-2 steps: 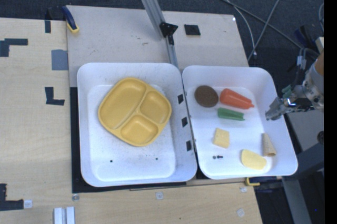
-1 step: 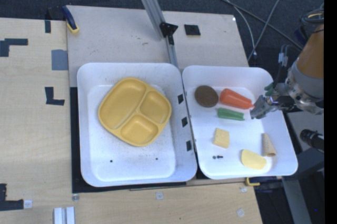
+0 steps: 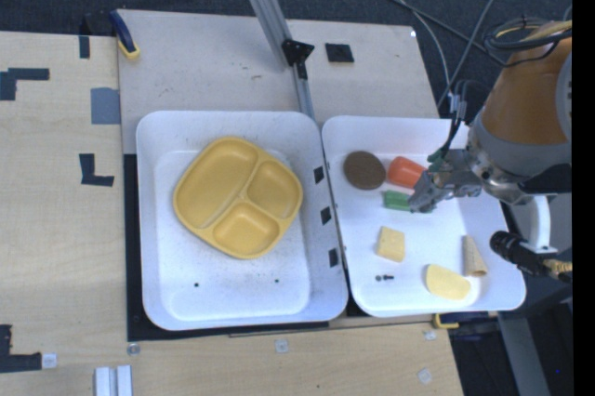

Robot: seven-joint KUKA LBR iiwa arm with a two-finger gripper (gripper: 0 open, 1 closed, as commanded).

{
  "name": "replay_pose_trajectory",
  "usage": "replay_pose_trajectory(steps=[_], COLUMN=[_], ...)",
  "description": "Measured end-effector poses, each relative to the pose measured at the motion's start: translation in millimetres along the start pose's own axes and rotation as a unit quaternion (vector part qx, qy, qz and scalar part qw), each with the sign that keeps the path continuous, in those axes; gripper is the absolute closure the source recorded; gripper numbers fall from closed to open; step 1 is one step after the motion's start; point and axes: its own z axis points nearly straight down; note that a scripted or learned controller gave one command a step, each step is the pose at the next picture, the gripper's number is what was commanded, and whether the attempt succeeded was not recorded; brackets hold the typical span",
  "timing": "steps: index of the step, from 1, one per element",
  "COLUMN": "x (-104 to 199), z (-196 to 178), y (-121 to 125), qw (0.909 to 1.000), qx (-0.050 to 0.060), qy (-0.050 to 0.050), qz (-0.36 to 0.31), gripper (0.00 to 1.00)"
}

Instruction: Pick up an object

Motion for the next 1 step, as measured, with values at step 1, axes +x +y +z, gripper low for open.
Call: replay_pose_trajectory(steps=[1], x=[60.5], z=[10.1], y=[9.9], qw=[1.0000], qx=[0.001], qy=[0.000], qz=[-0.001], gripper=[1.00])
